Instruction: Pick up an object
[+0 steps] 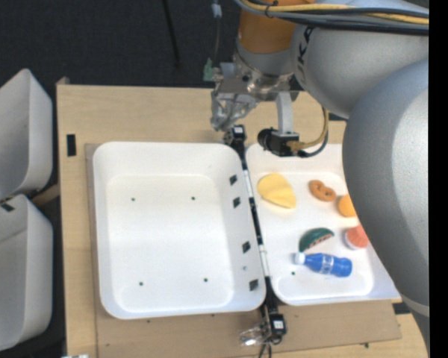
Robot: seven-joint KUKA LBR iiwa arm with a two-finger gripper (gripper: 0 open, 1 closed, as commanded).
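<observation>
Arm: grey with an orange band, reaching in from the right; its bulk covers the right bin's right edge
Gripper (235,121): at the far edge of the bins, over the divide between them; nothing visible between its fingers; whether they stand apart or together, I cannot tell
Left bin (104,200): white, to the left of the divide
Right bin (284,293): holds all the objects
Wedge (277,191): yellow, far left in the right bin, nearest the gripper
Ring (322,192): orange-brown, right of the wedge
Slice (316,238): green and dark, nearer, just beyond the bottle
Bottle (325,264): blue, lying on its side at the near end
Orange piece (346,206) and red piece (356,237): partly under the arm
Risk: a straight descent from here likely meets the bin rim, not an object; the rounded bottle may roll away from closing fingers; the slice and bottle lie close enough that one could be nudged with the other
</observation>
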